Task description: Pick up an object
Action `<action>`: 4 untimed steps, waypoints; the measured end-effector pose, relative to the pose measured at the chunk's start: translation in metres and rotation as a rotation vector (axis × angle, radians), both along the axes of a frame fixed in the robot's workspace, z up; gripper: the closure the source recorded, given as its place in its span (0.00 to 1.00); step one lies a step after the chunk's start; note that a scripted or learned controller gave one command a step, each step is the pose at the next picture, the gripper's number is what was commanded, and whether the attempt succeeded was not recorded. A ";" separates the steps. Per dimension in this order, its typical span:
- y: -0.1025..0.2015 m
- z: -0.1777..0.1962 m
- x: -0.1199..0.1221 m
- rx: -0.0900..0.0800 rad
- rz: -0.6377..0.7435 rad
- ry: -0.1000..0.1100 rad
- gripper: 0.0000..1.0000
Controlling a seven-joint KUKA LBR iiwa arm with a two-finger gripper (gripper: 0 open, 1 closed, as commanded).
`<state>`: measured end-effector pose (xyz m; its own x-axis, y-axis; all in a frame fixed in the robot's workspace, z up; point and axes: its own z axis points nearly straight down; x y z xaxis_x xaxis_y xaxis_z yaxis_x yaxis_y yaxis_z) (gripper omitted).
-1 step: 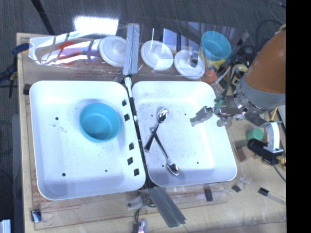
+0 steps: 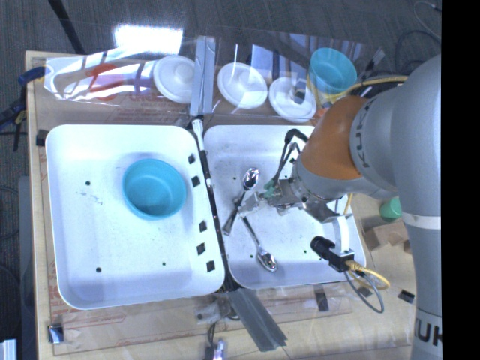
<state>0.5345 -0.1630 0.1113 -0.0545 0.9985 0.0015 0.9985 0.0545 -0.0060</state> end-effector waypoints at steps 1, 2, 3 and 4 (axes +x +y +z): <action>0.007 -0.021 0.122 -0.001 0.093 -0.004 0.00; 0.017 -0.021 0.069 0.000 0.060 -0.002 0.00; 0.017 -0.021 0.069 0.000 0.060 -0.002 0.00; 0.018 -0.012 0.069 0.000 0.064 0.000 1.00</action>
